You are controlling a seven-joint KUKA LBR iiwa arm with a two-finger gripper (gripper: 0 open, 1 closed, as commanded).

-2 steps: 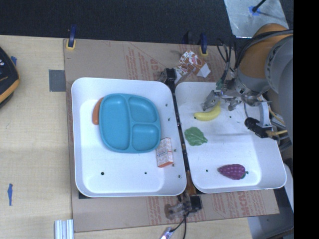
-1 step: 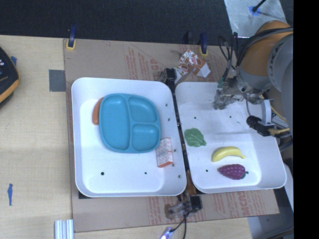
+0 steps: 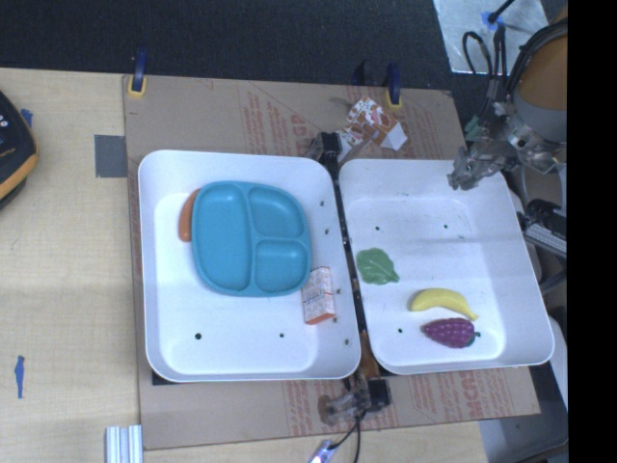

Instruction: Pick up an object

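Worktop (image 3: 67,287) carrying cardboard sheet (image 3: 241,114), clamped at the far edge, presumably to stop sliding. Two white bins on it, touching side by side: left bin (image 3: 241,355), right bin (image 3: 424,201). Left bin holding blue divided tray (image 3: 251,237), upside-up, covering most of an orange item (image 3: 185,218) at its left edge; small carton (image 3: 319,295) lying just beside tray's near right corner. Right bin holding loose candidates: green leaf (image 3: 376,266) near the left wall, banana (image 3: 442,302) and purple grapes (image 3: 449,332) almost touching toward the near side. Claw (image 3: 469,174) at right bin's far right rim, nothing between fingers, open-or-closed cannot tell. Nearest pick targets well apart from claw, down-left; leaf likely hardest, flat.
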